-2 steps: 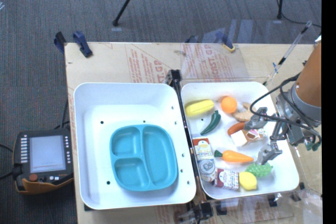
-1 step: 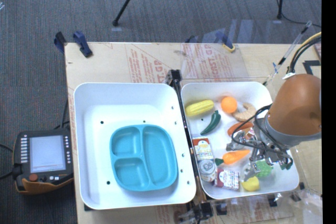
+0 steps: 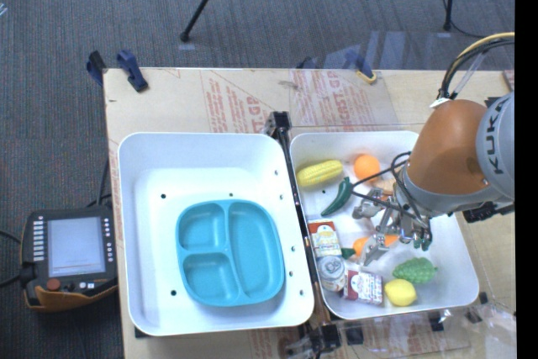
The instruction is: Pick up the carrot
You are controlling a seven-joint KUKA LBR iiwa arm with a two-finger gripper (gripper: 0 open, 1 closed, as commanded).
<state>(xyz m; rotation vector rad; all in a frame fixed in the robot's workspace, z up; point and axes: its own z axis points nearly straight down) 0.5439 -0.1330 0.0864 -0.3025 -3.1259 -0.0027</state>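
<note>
Just a tapered orange carrot (image 3: 366,246)

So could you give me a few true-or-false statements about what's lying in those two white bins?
1. The turquoise divided plastic plate lies in the left white bin. True.
2. The yellow toy corn cob lies on that plate. False: it lies in the right white bin.
3. The two-finger gripper is low over the small orange carrot. True.
4. The yellow toy lemon sits at the right bin's far edge. False: it lies near its front edge, beside the green bumpy toy.
</note>
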